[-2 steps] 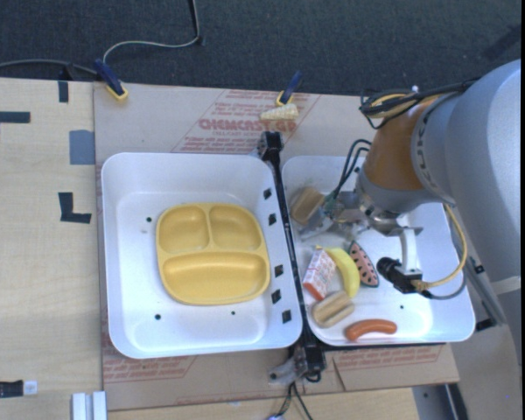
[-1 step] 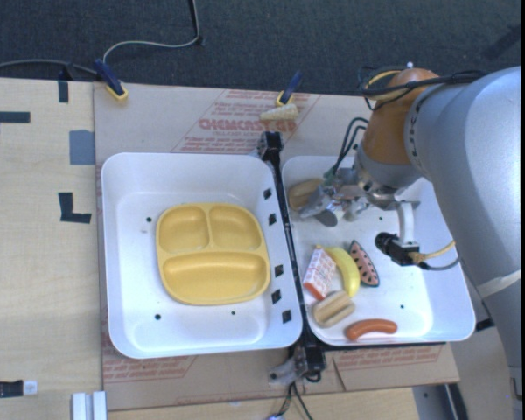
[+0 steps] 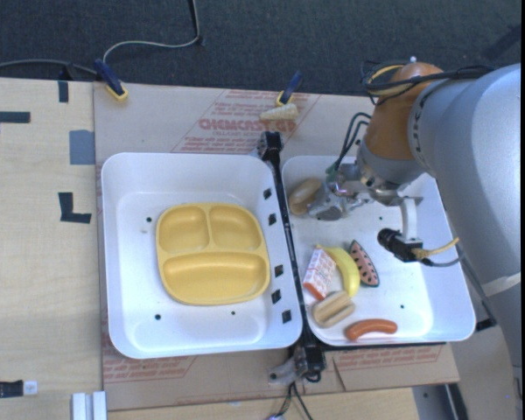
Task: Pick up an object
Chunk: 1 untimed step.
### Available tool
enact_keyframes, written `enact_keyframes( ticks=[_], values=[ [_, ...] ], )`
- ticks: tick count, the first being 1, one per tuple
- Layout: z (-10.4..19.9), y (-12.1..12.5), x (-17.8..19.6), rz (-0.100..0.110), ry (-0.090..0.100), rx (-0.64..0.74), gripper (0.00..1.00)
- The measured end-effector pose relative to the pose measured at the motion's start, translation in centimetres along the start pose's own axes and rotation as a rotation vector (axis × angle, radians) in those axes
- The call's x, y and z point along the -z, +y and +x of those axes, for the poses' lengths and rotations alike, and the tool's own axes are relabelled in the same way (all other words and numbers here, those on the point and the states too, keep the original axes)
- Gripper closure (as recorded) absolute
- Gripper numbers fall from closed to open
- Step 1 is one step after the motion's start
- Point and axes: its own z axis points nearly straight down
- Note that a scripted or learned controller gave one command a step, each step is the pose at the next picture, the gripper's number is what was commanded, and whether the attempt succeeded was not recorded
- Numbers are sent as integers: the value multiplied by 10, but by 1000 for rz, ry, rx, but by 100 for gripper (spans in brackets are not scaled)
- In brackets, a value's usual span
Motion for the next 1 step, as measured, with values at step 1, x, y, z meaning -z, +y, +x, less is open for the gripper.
enact_keyframes(
  ticks=[1],
  values=[
    [37, -66, 88, 4, 3, -1, 100]
  ],
)
